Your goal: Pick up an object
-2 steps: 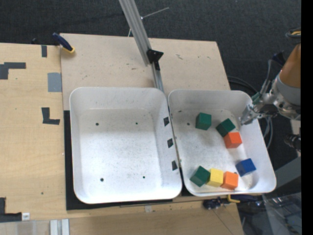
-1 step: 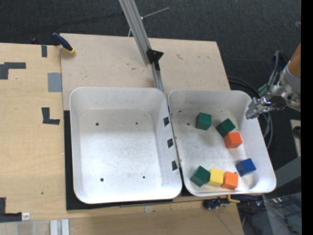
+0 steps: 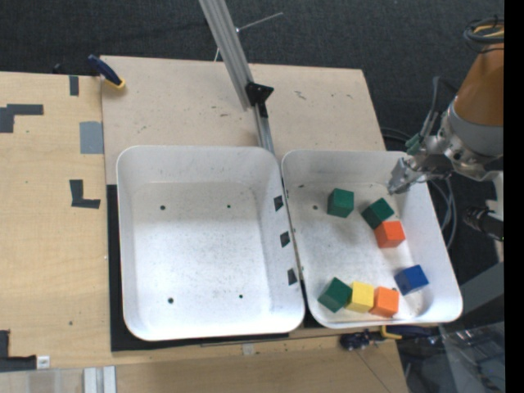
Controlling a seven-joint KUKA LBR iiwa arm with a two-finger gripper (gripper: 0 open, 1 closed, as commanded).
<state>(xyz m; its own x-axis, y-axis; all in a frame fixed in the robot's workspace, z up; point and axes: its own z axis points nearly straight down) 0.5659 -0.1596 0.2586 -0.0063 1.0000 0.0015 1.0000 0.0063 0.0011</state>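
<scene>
You have the arm [image 3: 479,97] reaching in from the right, its orange band high at the frame's edge and the grey wrist angling down toward the far right corner of the right bin [image 3: 434,219]. The gripper [image 3: 399,180] hangs over that corner, just above the bin's rim. From this angle the tip is small and dark, so you cannot tell how the gripper is set — nothing shows caught at its tip.

Your candidates all lie in the right bin. Nearest the gripper are a dark green cube [image 3: 377,212] and, touching it on the near side, an orange cube [image 3: 390,233]. A second green cube [image 3: 341,202] sits a little to the left of that pair, apart from them. Further toward you, a blue cube [image 3: 411,279] rests close to the right wall. Along the near wall three cubes stand in a row, touching — a green one [image 3: 335,294], a yellow one [image 3: 360,296] and another orange one [image 3: 385,301], left to right.

The left bin [image 3: 131,244] lies side by side with the right one, their rims meeting in the middle. Both rest on the pale wooden surface [image 3: 172,97]. A slanted metal rail [image 3: 229,39] runs down from the top of the view to the seam between the bins, and a small blue and yellow clamp [image 3: 106,70] lies on the surface at the far left corner.
</scene>
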